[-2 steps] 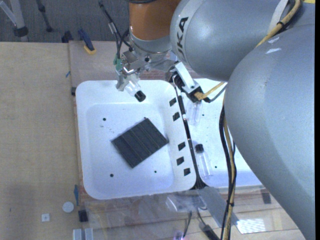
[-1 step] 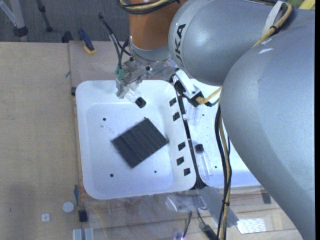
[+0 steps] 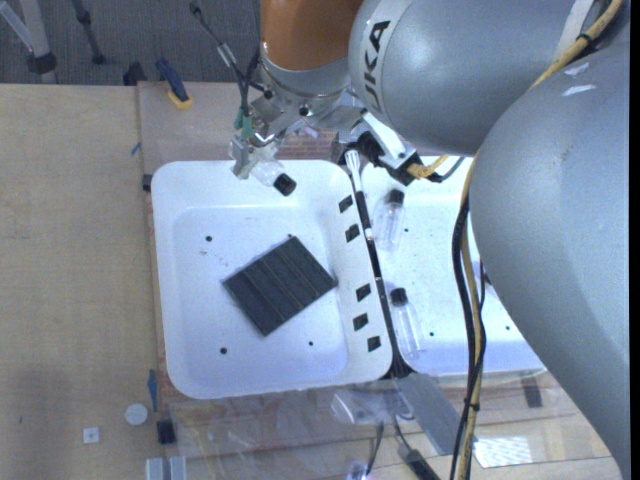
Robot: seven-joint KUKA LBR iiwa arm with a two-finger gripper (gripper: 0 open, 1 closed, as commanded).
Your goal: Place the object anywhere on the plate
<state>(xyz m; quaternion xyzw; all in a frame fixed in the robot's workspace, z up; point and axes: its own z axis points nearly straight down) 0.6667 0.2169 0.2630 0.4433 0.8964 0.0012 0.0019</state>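
- The grey arm (image 3: pixel 470 88) reaches in over both bins from the right, and its bulk hides much of the right bin (image 3: pixel 440 338).
- The table (image 3: pixel 70 268) carries the two white bins side by side; the left bin (image 3: pixel 190 363) lies open to the camera.
- The plate (image 3: pixel 279 284), a dark ribbed square turned like a diamond, sits flat near the middle of the left bin.
- The end effector (image 3: pixel 250 158) hangs over the far rim of the left bin, well apart from the plate. I cannot tell whether it is spread or closed.
- The object (image 3: pixel 284 183), a small dark piece, appears just beside the end effector's tip; whether it is gripped or lying on the bin I cannot tell.
- To do this step well, I judge the arm should first confirm a grasp, then carry toward the near side, stop squarely over the plate's centre, descend low and only then release, so the piece cannot bounce off.
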